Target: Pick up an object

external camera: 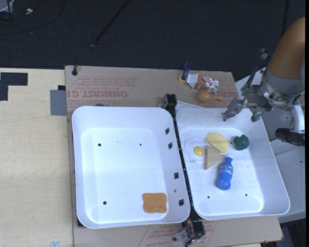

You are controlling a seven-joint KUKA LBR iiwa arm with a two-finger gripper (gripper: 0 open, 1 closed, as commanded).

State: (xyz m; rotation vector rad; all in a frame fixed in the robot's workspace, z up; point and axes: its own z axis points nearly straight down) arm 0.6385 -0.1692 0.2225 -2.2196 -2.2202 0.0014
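While the gripper hung over the far rim of the right bin, at about one o'clock from that bin's cluster of toys, its two fingers stood spread apart with nothing between them. No object had been taken yet, so the step in hand was the approach and the choice of a target.

The candidates lay close together in the right bin: a yellow lemon-shaped piece, a dark green round piece just at its three o'clock, a fried-egg toy at its eight o'clock, a pale wedge touching the egg, and a blue bottle at six o'clock, lying tilted. The left bin held an orange flat square near its five o'clock corner, well apart from the arm.

My judgement was that the green piece would be the soundest pick: it sat nearest the gripper, stood proud of the floor, and had bare bin on its three o'clock side. The fingers ought to come straight down astride it, on a line that would keep one finger from landing on the lemon. The egg and wedge looked too flat and too crowded to pinch cleanly; the bottle might roll.
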